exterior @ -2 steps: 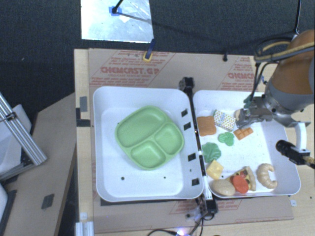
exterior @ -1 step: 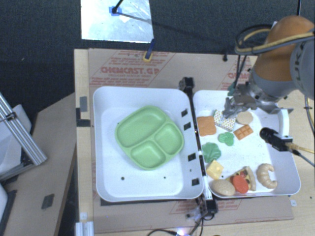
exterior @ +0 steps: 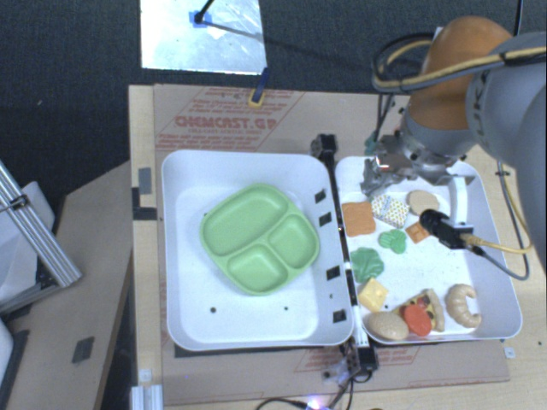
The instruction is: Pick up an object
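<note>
Bins first: I see the gripper low over the far end of the right bin, well right of the left bin and its green plate. I cannot tell its finger state. Just beneath it lie an orange cracker, a patterned packet and a tan cookie, none held.
</note>
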You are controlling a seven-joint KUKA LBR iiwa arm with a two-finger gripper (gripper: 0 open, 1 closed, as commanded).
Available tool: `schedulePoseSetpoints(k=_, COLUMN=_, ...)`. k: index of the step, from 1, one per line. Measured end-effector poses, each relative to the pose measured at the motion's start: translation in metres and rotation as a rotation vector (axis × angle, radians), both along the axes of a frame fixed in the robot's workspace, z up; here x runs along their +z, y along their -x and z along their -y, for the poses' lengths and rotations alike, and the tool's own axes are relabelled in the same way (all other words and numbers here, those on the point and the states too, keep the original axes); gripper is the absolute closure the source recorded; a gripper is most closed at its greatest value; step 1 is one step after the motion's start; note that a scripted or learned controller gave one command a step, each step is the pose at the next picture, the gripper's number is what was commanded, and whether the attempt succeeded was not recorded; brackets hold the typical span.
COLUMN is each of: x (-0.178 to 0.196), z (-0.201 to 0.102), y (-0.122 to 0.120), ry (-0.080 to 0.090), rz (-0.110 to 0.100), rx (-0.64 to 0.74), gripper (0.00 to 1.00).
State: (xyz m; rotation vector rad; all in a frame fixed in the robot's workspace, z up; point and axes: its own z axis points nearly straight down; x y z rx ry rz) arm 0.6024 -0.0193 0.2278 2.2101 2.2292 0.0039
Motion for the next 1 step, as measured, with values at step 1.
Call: schedulePoseSetpoints(k=1, x=-0.0028, z=-0.0461, y=-0.0368, ry=-0.002, rz=0.001, rx=0.001, gripper=1.00)
